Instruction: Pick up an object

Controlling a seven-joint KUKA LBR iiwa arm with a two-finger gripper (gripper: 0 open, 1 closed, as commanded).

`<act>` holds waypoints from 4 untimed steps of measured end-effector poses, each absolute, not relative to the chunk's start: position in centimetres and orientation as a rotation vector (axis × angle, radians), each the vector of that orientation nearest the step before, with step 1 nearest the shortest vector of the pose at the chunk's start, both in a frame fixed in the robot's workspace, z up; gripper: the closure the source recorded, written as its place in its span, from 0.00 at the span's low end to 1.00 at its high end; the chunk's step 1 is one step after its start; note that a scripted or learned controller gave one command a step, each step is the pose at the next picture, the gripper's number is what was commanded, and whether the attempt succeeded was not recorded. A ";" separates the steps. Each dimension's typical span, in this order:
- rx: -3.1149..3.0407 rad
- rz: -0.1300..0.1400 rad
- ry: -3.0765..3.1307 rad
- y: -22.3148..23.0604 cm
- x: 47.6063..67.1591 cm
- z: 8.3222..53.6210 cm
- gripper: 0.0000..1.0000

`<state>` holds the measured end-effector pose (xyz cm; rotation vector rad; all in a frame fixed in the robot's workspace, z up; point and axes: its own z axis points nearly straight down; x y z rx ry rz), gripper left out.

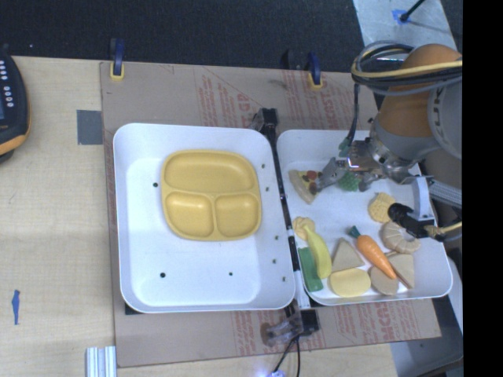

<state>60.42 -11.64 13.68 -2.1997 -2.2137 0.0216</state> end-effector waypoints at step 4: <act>-2.219 0.001 -2.229 -16.8 59.9 11.8 0.00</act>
